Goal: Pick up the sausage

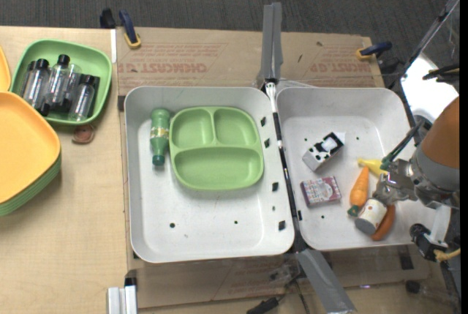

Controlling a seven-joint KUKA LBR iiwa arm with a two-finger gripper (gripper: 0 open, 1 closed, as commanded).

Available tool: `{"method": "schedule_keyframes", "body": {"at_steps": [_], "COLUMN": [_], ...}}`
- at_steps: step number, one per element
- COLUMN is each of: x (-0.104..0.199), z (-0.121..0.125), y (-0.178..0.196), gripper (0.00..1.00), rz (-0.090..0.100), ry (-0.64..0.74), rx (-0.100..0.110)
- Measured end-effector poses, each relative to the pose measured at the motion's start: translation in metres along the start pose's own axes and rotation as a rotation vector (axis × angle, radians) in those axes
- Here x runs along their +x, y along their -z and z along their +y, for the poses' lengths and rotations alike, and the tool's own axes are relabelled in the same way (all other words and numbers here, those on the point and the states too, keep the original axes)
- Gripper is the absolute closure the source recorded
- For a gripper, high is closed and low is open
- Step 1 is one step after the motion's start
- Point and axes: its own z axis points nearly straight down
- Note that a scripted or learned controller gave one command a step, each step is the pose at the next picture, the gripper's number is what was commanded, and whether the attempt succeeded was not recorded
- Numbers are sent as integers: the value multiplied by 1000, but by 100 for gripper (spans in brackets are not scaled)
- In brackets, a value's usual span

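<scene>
The sausage (384, 224), a short red-brown link, lies tilted near the front right corner of the right bin (333, 104). It touches a small white bottle (371, 214) on its left. My gripper (395, 187) hangs just above and behind the sausage, at the end of the grey arm with its orange band (444, 143) coming in from the right. Nothing can be seen held in it.
An orange carrot (359, 186), a yellow piece (371, 165), a pink packet (320, 191) and a black-and-white box (323, 151) share the right bin. The left bin holds a green divided plate (216, 148) and a green bottle (159, 135). Yellow plates and a tray of vials stand on the bench at far left.
</scene>
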Motion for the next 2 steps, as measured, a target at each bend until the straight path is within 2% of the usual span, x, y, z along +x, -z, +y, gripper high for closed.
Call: {"method": "schedule_keyframes", "body": {"at_steps": [1,2], "x": [-19,18], "z": [7,29], "y": [30,88], "gripper": [100,100], "rz": [-1,-2], "ry": [-244,-236], "rx": [-2,0]}}
